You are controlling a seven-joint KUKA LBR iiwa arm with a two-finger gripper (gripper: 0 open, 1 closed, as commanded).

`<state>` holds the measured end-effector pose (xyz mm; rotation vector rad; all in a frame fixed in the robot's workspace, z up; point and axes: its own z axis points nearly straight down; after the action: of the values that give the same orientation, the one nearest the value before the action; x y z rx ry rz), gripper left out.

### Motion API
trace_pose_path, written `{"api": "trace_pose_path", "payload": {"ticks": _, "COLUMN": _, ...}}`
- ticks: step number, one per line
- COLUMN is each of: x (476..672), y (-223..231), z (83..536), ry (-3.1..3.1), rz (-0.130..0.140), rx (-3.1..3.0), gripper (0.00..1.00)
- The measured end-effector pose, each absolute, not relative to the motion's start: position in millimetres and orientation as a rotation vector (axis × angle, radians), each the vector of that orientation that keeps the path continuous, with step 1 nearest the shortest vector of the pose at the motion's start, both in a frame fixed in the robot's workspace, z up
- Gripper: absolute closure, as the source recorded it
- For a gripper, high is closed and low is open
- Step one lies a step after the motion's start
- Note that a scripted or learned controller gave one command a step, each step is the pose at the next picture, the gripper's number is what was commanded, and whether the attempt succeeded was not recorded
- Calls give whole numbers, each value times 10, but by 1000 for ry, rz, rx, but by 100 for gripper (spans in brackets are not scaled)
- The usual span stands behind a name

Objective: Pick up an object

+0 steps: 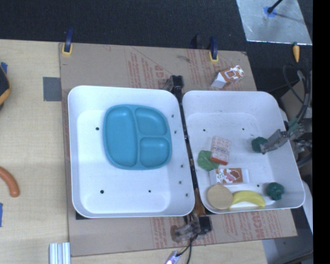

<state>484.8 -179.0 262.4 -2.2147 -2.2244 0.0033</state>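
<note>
As the gripper (273, 141), its closure not discernible, sat just right of the dark green lump (258, 144), centring over it before closing seemed advisable.

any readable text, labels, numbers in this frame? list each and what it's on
Nothing legible.
Brown cardboard sheet under the bins: red printed lettering, too blurred to read.
Small red-and-white carton lying flat in the right bin: print too small.
Red-and-white packet above it: unreadable.
Small carton on the cardboard: unreadable.

A pale wooden bench (27, 147) carries a brown cardboard sheet (126, 65), with dark carpet (126, 10) toward twelve o'clock.
</note>
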Motion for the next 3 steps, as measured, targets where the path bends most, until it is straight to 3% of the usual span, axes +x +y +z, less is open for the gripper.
{"api": "trace_pose_path", "payload": {"ticks": 1, "x": 5353, "y": -2118, "z": 1977, "ry": -2225, "rz": 6, "rx": -2215, "gripper": 0}}
{"api": "trace_pose_path", "payload": {"ticks": 2, "x": 5784, "y": -2112, "z": 907, "ry": -2226, "rz": 6, "rx": -2211, "gripper": 0}}
{"api": "trace_pose_path", "payload": {"ticks": 3, "x": 5793, "y": -2122, "z": 1022, "ry": -2231, "rz": 7, "rx": -2210, "gripper": 100}}
